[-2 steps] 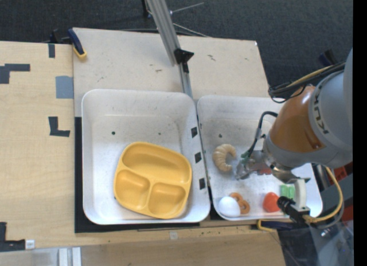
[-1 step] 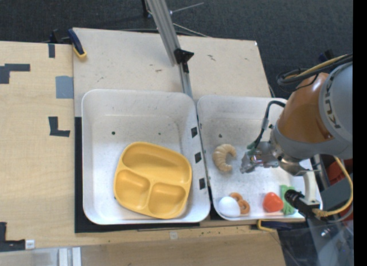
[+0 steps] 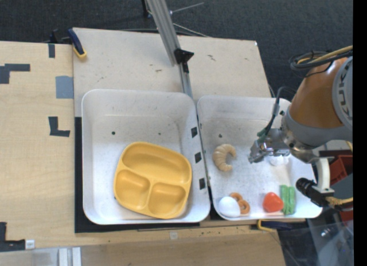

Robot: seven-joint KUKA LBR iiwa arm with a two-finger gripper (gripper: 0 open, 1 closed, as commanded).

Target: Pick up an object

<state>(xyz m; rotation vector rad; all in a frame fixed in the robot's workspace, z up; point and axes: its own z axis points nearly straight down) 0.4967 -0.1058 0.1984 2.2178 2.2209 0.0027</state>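
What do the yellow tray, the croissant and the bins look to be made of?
Yellow tray: probably molded plastic, with a smooth, slightly glossy, uniform colour and rounded compartments. Croissant: likely a plastic or rubber toy, with a tan ridged surface and an even sheen, though real pastry can't be ruled out. Bins: seemingly thin white plastic, matte, speckled with scuffs, with rounded lips.

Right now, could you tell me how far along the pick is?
Early. The gripper hangs low over the right bin, nothing visibly between its fingers. The croissant, white egg, pretzel, red piece and green piece all lie there. Grasping and lifting remain.
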